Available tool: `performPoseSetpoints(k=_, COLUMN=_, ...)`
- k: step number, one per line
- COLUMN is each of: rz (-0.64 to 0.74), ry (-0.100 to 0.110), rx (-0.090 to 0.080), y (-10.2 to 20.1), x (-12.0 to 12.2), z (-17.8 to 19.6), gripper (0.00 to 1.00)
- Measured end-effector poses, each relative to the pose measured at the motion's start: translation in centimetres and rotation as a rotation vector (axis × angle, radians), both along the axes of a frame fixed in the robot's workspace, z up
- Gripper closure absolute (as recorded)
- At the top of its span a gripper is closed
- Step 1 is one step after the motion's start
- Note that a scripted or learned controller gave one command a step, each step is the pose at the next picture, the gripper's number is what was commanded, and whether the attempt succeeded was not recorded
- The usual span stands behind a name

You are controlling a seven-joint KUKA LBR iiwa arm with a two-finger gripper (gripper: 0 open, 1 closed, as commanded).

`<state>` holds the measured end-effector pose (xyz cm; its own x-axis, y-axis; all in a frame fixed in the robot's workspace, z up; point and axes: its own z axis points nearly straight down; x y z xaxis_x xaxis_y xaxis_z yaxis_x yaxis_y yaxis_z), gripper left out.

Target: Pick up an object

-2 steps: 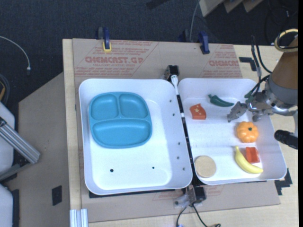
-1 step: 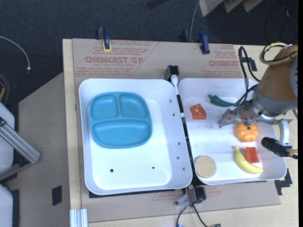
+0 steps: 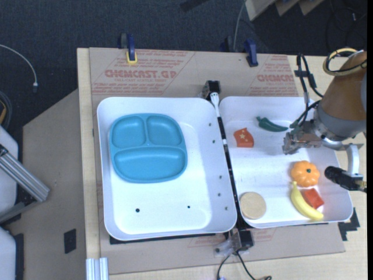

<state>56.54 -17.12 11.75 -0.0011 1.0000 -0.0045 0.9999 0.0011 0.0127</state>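
A dark carpeted floor point(image 3: 87, 16) surrounds the bench point(image 3: 175, 66), whose top is a sheet of brown board printed with red lettering and held at its far edge by two blue clamps point(image 3: 129, 44). A metal rail point(image 3: 20, 171) lies at the view's left edge, and cables trail over the floor at the upper left and upper right. Two shallow white bins sit side by side on the board, touching along their inner rims. The left bin point(image 3: 169, 214) holds a blue divided plate point(image 3: 148, 147) in its far half. The right bin point(image 3: 274, 112) holds, from largest to smallest: a yellow banana point(image 3: 305, 206) at the near right, an orange point(image 3: 304, 173) just beyond it, a tan round disc point(image 3: 253, 205) at the near left corner, a red block point(image 3: 315, 198) beside the banana, a red piece point(image 3: 244, 137) near the left rim, and a dark green piece point(image 3: 269, 123) toward the far side. The arm point(image 3: 344, 107), grey with an orange band, enters from the right and bends down over the right bin. The tool point(image 3: 294, 143) hangs low between the green piece and the orange, with nothing visibly in it; whether it is spread or pressed together cannot be told
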Motion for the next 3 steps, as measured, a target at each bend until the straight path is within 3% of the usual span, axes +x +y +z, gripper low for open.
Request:
performPoseSetpoints(k=2, rz=0.0, ry=0.008, rx=0.002, y=-0.2, x=0.7, z=11.6, gripper=1.0)
performPoseSetpoints(k=3, rz=0.003, ry=0.015, rx=0.006, y=5.5, x=-0.8, z=10.9, gripper=1.0)
